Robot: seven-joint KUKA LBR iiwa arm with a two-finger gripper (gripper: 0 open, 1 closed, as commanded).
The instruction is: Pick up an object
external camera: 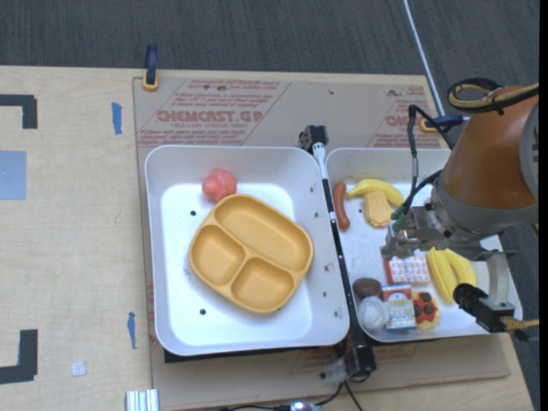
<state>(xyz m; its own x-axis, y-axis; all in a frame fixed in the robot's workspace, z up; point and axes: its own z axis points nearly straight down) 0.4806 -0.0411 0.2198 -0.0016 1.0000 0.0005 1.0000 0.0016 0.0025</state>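
My gripper (401, 245) hangs low over the right bin (385, 153), near its middle. Just below it lies a red and white packet (409, 270). A bunch of yellow bananas (451, 272) lies to the right of the packet, partly under the arm. Beyond the gripper sits a yellow corn-like toy (377, 197), with a red sausage (342, 205) along the bin's left wall. At the bin's near end are a brown round piece (366, 287), a pale round piece (373, 313) and a colourful box (411, 306). No object is seen in the gripper.
The left bin (154, 229) holds a yellow divided plate (250, 253) and a pink lump (219, 183) at its far side. A black clamp (313, 135) sits where the bins meet. The arm's orange band (492, 161) overhangs the right bin's right half.
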